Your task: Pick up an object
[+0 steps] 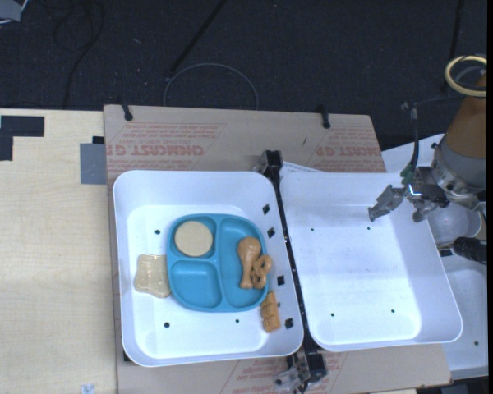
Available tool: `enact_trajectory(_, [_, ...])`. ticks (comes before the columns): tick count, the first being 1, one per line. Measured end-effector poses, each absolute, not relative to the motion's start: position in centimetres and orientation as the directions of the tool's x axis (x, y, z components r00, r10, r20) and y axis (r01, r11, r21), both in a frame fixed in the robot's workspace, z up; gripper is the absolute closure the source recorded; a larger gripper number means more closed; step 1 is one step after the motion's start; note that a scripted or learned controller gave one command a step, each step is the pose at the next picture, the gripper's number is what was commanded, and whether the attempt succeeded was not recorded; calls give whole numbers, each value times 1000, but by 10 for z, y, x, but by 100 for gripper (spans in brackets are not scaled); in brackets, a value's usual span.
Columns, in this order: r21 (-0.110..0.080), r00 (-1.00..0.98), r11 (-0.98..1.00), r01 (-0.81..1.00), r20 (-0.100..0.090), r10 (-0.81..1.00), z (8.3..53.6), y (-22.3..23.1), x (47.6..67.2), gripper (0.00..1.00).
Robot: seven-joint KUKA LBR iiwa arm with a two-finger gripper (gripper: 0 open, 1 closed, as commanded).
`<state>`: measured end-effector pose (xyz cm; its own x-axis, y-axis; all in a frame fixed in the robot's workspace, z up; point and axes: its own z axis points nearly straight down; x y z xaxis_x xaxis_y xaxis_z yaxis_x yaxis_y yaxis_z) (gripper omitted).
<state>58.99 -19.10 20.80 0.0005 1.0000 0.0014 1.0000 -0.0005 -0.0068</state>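
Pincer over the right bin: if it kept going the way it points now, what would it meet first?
Probably the bare floor of the right white bin. The pincer points left and downward over it, with no object in that line; depth is unclear from this single view.

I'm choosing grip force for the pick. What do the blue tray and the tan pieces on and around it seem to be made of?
Blue tray: probably moulded plastic, smooth, with an even colour and rounded compartments. Round disc, drumstick shape and flat piece beside the tray: likely plastic or rubber toy food with a matte tan surface; the view is too coarse to say which.
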Motion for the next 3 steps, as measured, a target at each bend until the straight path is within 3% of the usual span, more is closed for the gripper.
enact_trajectory(2, [-7, 0, 0, 1000, 2, 1000, 116, -191, 579, 0])
enact_trajectory(3, [-4, 2, -2, 1000, 1, 1000, 129, -191, 579, 100])
